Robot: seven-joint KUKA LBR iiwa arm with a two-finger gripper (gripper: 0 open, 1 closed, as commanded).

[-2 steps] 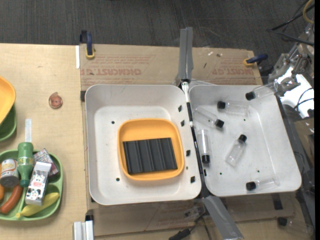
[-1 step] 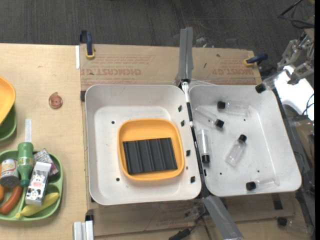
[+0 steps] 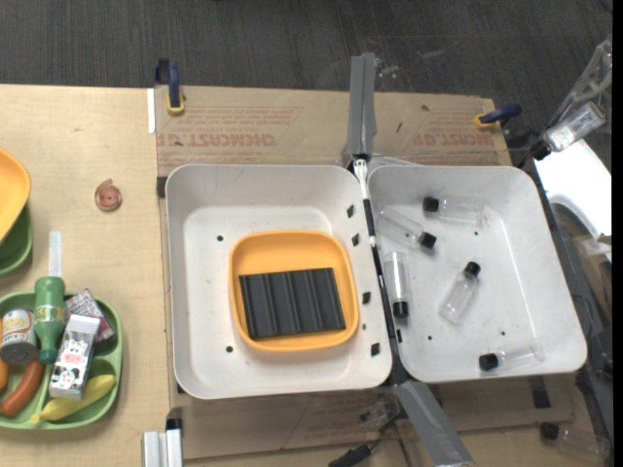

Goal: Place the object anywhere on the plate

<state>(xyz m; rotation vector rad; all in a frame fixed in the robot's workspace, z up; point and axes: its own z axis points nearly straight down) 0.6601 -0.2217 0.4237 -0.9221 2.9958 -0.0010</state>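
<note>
While clear vials [image 3: 459, 295] lie scattered in right bin [image 3: 545, 261], black-capped, well apart, orange plate [image 3: 292, 251] sits in left bin [image 3: 195, 261], dark ridged slab [image 3: 292, 302] covering its middle. My pincer: cannot tell its state. Green tray [image 3: 102, 397] of toy food on tabletop [image 3: 78, 134], far left.

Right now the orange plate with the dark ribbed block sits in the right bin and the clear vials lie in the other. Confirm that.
Not quite. The camera view shows the orange plate, with the dark ribbed block on it, in the left bin, not the right. The clear vials do lie in the other bin, the right bin.
</note>
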